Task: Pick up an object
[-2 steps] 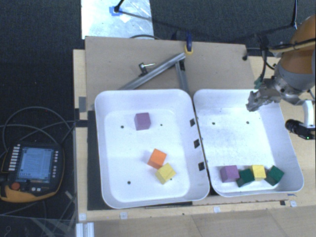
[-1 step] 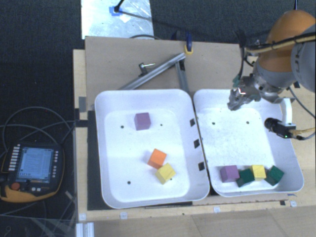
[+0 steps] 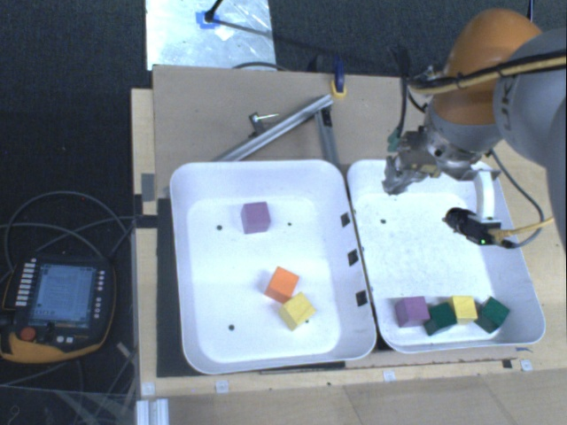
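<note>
Where the dark carpeted floor surrounds it, the tan table carries two shallow white bins side by side. The left bin holds a purple cube toward its far side and, nearer, an orange cube touching a yellow cube. The right bin has four blocks in a row along its near wall: a purple block, a dark green block, a yellow block and another green block. The grey arm, with its orange band, reaches in from the right; its claw hangs over the right bin's far left corner, well apart from every block, and whether it is clenched or released cannot be told. A metal bar lies slantwise on the table beyond the bins. A teach pendant sits on the floor at left, and a silvery sheet lies on the floor far beyond the table.
</note>
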`<state>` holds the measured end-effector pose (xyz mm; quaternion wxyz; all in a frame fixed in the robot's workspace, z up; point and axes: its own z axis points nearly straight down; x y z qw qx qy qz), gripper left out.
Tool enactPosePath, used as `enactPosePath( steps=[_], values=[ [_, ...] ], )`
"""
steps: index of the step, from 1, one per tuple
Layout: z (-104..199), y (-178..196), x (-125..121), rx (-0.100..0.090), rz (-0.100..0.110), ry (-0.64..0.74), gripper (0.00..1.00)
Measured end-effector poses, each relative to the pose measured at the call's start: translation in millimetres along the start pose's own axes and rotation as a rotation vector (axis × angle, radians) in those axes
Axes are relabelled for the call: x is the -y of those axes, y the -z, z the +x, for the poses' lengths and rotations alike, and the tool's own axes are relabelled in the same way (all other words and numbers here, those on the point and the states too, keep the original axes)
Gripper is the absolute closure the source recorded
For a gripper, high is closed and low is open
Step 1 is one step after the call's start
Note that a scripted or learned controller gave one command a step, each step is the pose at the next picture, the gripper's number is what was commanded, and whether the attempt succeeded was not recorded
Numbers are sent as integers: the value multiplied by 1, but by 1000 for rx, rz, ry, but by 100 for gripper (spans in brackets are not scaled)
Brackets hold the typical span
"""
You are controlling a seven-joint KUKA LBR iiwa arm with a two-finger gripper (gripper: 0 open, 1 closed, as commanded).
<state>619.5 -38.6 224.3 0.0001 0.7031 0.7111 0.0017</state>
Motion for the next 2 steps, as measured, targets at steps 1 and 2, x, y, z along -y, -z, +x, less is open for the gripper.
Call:
enactPosePath(
  steps=[1, 2],
  values=[
    [55, -4, 0, 0, 1, 0, 100],
    [105, 12, -14, -1, -2, 0, 100]
  ],
)
